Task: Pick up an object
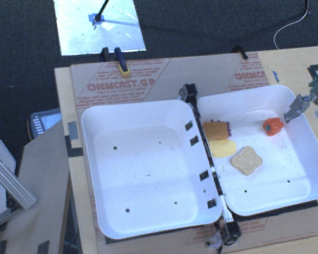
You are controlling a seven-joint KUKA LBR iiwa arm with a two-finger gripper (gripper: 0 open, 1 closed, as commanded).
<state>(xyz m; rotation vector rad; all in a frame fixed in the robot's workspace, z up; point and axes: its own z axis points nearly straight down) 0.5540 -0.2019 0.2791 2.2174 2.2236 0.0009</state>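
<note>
The bench (pixel 162 249) front edge lies nearest the camera and carries two bins side by side. The left bin (pixel 146 165) holds nothing to pick; the right bin (pixel 304 186) holds four objects in its far half. Largest to smallest: the toast (pixel 246 160) lies near the middle, the burger (pixel 217 129) sits against the divider wall, the yellow piece (pixel 224 148) lies just in front of it, and the red pepper (pixel 272 126) rests near the right wall. The gripper (pixel 301 106) hangs at the right rim, just beside the pepper, holding nothing; its opening cannot be told. The pepper is judged the nearest target: centre over it, descend vertically, keep clear of the wall, then close.
</note>
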